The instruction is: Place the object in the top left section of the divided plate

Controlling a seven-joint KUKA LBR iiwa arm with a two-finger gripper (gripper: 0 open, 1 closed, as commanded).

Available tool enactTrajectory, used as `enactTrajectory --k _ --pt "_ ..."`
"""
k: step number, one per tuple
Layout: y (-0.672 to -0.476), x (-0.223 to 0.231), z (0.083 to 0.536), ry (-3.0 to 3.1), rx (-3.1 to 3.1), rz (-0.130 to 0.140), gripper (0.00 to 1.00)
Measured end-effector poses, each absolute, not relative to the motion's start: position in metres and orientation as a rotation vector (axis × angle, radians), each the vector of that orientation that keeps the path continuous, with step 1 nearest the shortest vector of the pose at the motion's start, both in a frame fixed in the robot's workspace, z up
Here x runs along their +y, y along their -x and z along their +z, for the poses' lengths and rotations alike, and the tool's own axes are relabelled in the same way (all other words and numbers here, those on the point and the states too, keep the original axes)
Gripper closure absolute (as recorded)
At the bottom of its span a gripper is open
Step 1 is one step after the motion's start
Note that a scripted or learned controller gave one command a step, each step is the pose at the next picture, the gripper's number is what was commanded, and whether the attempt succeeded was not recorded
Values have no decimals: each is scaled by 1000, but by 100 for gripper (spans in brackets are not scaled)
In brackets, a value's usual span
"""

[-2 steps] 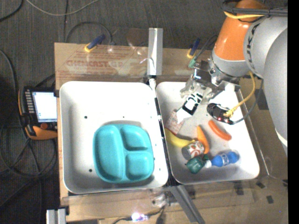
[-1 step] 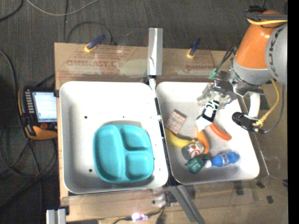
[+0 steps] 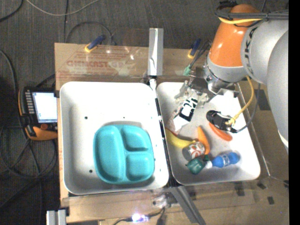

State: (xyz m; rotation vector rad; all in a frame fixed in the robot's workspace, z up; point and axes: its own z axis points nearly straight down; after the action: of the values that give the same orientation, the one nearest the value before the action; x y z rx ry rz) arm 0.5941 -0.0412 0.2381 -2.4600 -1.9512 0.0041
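**A:** Where is there open room along the edges?

**B:** The shallow white left bin (image 3: 79,107) has bare floor along its far and left sides. The shallow white right bin (image 3: 244,171) is bare along its right side and near right corner. The two bins touch along their shared rims in the middle.

**A:** And what's around them?

**B:** They sit on a brown board bench top (image 3: 93,64) with a blue clamp (image 3: 94,42) at its far edge and a grey metal upright bar (image 3: 155,50) behind the join. Dark carpet (image 3: 42,27) with loose cables lies beyond. An orange-edged handheld screen unit (image 3: 40,110) rests to the left.

**A:** What's in the bins?

**B:** The teal three-section plastic plate (image 3: 112,153) lies in the near middle of the left bin, with one large section on its left and two smaller ones on its right. The right bin holds a yellow banana (image 3: 174,138), an orange carrot-shaped piece (image 3: 203,136), a red-and-white round item (image 3: 196,149), a green lump (image 3: 197,165) and a blue plastic bottle (image 3: 226,160), all clustered in the near half.

**A:** And the gripper?

**B:** The two-finger gripper (image 3: 188,100) is over the far left of the right bin, with a small white-and-black item (image 3: 186,111) just beneath it. I cannot tell whether it is open, closed or holding that item.
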Motion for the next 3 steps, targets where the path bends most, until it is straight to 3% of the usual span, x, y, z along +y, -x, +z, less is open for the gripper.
enactTrajectory --k 1,2,3 --pt "-556 30 182 2549 -1830 9 100" --pt "-568 101 191 2515 -1879 8 100" --pt "-568 101 191 2515 -1879 7 0"
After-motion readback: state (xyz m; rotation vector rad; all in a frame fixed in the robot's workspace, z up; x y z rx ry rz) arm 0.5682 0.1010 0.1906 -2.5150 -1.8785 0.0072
